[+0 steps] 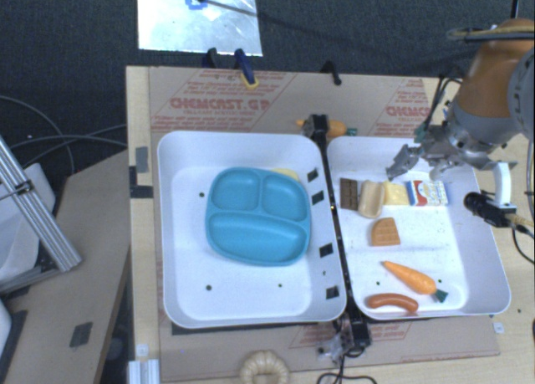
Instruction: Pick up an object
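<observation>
Hovering over the upper part of the right bin [481, 244], the gripper [411, 159] hangs at the end of the arm [493, 81], which reaches in from the right. Its 2 fingers look spread apart with nothing between them — an open, unloaded hand.

The candidates all lie in that right bin. Just below the gripper sits a tight row: a brown bar [349, 193], a tan block [371, 198], a yellow piece [396, 195] and a red-white-blue carton [430, 192], each touching or nearly touching its neighbour. Below them, apart, lies a small cracker [384, 232]. Nearer the front edge are a carrot [411, 277] and a sausage [392, 302], close together but not clearly touching. The left bin [180, 232] holds a blue tray [257, 215], with something pale yellow peeking out behind it.

The job looks barely begun: no object is lifted yet, and the likely next step is a descent onto the row beneath the fingers.

That row is the main risk. Because the pieces crowd together, a finger could land on top of one item instead of beside it, or wedge 2 at once and drop both on the lift. The flat ones — carton, cracker — offer little height to pinch, so the fingers may close above them. The carrot and sausage are rounded and could roll or squirt out sideways.
</observation>
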`<state>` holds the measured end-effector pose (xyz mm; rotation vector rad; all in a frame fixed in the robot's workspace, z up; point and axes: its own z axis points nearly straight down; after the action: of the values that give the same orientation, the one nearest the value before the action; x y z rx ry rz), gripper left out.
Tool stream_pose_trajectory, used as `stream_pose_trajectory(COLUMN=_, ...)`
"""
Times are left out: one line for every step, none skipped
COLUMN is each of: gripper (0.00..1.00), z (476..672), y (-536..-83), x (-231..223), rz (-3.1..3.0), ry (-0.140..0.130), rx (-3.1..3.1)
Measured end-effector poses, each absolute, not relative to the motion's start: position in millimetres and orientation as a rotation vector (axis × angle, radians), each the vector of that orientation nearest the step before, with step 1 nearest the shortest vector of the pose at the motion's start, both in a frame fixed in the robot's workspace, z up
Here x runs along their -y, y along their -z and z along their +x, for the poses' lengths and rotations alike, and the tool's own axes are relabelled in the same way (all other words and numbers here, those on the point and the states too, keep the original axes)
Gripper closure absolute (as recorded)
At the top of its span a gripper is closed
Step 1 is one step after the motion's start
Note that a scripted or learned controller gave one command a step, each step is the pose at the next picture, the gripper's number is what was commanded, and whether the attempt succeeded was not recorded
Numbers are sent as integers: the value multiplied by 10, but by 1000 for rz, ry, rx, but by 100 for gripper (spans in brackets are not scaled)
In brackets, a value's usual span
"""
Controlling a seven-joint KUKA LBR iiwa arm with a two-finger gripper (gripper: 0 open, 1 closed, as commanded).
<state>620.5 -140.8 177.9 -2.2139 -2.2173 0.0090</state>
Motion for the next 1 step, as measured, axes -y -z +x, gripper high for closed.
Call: stream_pose_trajectory(gripper=0, z=6235, y=-1846, x=1406, rz=-2218, ry=2, rx=2226)
